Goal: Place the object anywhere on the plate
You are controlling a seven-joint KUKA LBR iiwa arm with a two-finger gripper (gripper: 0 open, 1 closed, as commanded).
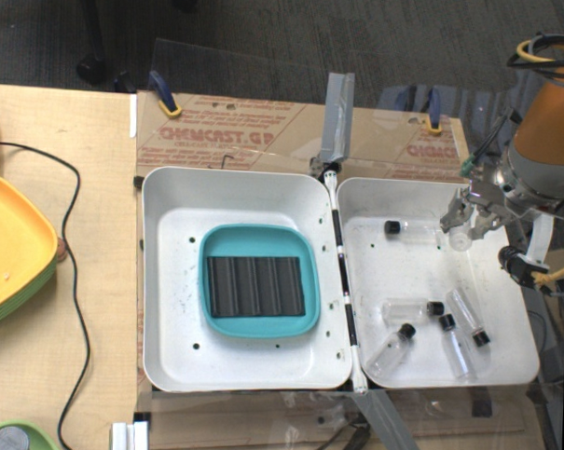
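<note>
Clear plastic vials with black caps: light, stiff, slick, scattered in right white bin below fingers; grip mid-barrel. Finger state: cannot tell. Teal rectangular plate far left of fingers.

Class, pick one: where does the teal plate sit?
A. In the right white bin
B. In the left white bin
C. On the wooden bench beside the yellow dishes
B: the teal plate lies in the middle of the left white bin, apart from the clear vials in the right bin.
</note>
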